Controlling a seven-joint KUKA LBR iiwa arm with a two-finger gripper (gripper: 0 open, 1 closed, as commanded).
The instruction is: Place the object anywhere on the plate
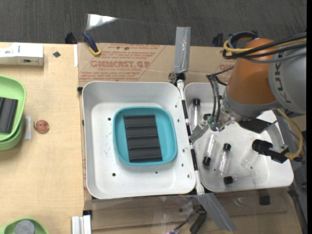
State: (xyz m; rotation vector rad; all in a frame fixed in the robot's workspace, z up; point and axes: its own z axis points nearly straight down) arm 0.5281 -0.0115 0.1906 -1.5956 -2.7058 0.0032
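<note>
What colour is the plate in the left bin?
The plate is turquoise blue, with a dark ribbed insert inside. The camera view shows it clearly.

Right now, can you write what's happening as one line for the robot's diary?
arm: over right bin | vials: lying in right bin | plate: in left bin, holds dark ridged block

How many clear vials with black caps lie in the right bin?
4 visible: one vial near the bin's left wall, two side by side mid-bin, one near the front. The arm may hide others.
</note>
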